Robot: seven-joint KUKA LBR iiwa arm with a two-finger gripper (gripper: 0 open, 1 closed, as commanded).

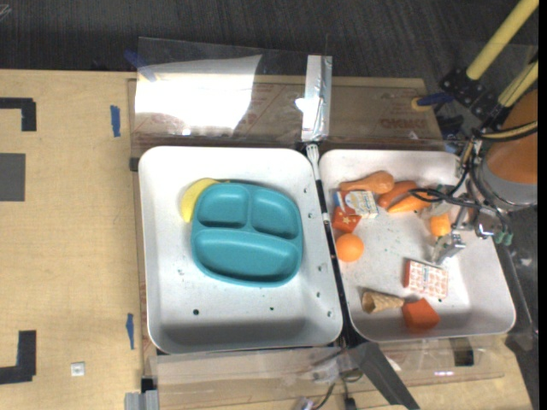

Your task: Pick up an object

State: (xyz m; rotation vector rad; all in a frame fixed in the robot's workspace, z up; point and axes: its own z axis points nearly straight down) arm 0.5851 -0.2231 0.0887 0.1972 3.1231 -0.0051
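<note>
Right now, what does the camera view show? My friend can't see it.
A robot gripper hangs over the right bin, among toy food like an orange ball and a cone. The left bin holds a teal tray.

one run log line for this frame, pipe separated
gripper low in right bin, above patterned packet | nothing seen held | small orange ball beside it | teal tray in left bin

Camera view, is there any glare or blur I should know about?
In the camera view, strong glare whitens the clear plastic sheet behind the left white bin; the silvery end effector over the right white bin looks soft and too small to read clearly.
</note>
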